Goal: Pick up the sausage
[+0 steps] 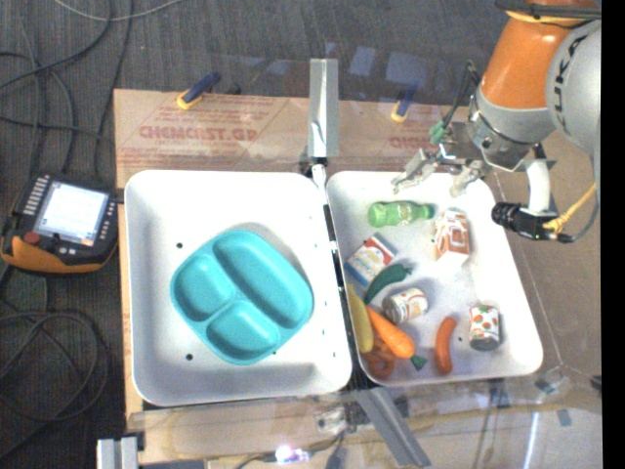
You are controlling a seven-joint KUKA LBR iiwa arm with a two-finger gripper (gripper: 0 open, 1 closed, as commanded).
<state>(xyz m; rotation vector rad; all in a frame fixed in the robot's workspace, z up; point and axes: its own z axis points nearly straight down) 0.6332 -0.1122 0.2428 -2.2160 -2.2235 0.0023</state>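
Sausage: small reddish-orange link, lying near the front wall of the right bin, between the carrot and a small can. We judge it light, smooth, probably rigid plastic; best pinched across its middle. Gripper hangs at the bin's far rim, fingers spread, grasping nothing.

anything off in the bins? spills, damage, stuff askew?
No spills or damage visible. The right bin is a loose jumble: green bottle and sausage lie flat, the carrot sits among items near the divider. The teal tray sits skewed in the left bin. Gripper hovers at the right bin's far edge.
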